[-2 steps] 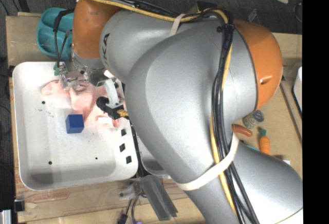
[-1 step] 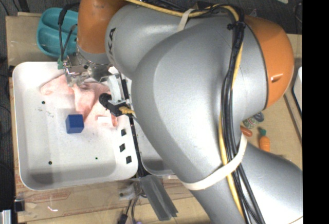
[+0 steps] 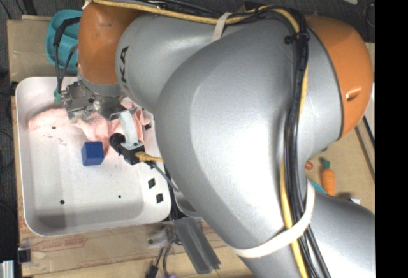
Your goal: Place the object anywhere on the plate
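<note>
My grey arm sweeps in from the right and covers most of the view, its orange band sitting just above my wrist over the left white bin. My gripper hangs at the bin's upper left, over a pink plate that shows pale against the bin floor. I cannot tell from here how my jaws stand, and I see nothing between them. The object, a small blue cube, rests on the bin floor just beside the plate's lower right edge, apart from me. It lies below and slightly right of my gripper in this view, so my next move would likely be down toward it. The cube looks square, with no clear long axis.
</note>
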Controlling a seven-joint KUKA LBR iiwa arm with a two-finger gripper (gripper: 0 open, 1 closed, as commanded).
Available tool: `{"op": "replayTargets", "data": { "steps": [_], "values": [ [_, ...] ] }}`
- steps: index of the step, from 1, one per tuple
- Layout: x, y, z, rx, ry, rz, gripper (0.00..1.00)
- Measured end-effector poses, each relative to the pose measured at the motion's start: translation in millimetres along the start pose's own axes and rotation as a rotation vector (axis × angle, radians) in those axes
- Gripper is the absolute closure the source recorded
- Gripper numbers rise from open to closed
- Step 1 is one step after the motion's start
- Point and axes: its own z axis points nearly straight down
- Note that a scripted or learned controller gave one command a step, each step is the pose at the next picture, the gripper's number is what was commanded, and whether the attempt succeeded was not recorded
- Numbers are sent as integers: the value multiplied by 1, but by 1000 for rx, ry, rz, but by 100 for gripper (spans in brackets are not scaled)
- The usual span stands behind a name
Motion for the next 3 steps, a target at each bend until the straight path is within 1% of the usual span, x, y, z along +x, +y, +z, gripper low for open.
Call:
{"op": "replayTargets", "data": {
  "steps": [1, 2, 3],
  "values": [
    [-77, 28, 41, -2, 1, 148, 100],
    [-47, 18, 42, 0, 1, -249, 100],
    [-52, 35, 48, -6, -1, -376, 100]
  ]
}}
